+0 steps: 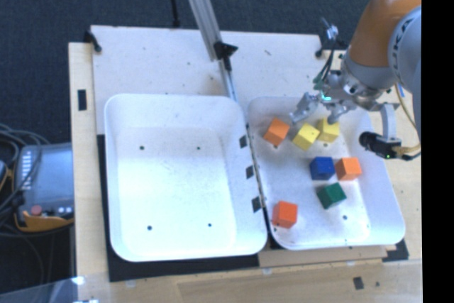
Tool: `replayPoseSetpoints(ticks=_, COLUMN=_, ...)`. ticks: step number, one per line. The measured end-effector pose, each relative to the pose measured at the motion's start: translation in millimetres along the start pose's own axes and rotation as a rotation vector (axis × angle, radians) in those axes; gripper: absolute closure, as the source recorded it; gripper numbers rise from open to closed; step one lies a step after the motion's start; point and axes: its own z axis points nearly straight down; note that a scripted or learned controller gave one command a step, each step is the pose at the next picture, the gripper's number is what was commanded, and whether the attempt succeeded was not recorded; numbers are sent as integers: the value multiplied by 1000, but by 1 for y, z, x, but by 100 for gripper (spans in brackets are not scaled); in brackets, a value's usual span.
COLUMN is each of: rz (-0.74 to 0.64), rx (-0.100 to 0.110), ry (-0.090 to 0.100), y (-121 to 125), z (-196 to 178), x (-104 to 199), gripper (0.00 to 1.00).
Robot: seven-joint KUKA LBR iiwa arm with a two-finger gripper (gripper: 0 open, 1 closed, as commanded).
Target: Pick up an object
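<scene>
The worktop [163,60] carries two shallow white bins side by side, and all the loose things lie in the right bin [376,230], which is the one nearest to the arm [379,32]; this seems sensible, because the arm comes in from the right and can reach them without crossing the left bin [177,174]. In the right bin there are seven small blocks. At the far end an orange block [277,132] and two yellow blocks [306,136] [328,130] lie close together, the two yellow ones almost touching. Nearer the middle a blue block [321,167] lies just beside a second orange block [348,167], with a green block [330,194] a little in front of them. A third orange block [285,213] lies apart, near the wall next to the left bin. The blocks are scattered and turned at different angles, so each probably needs its own approach. The end effector [320,106] hangs over the far end of the right bin, just above the two yellow blocks, and its metal fingers [303,108] appear spread, one toward the orange block and one toward the yellow pair. It is difficult to see how wide the gap is, but no block sits between the fingers, so it holds nothing. Whether a finger touches a yellow block cannot be told. From this position the likely target is one of the yellow blocks, and the close neighbours could be pushed aside during closing.
</scene>
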Motion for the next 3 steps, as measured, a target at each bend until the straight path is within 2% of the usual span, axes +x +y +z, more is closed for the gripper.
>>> replayPoseSetpoints(ticks=1, rz=-2, rx=-5, ry=-2, y=1, z=-3, x=0, gripper=0)
replayPoseSetpoints(ticks=2, rz=1, rx=-1, ry=-1, y=-5, z=57, x=1, gripper=0)
replayPoseSetpoints(ticks=3, rz=3, rx=-26, ry=-7, y=1, z=61, x=-1, gripper=0)
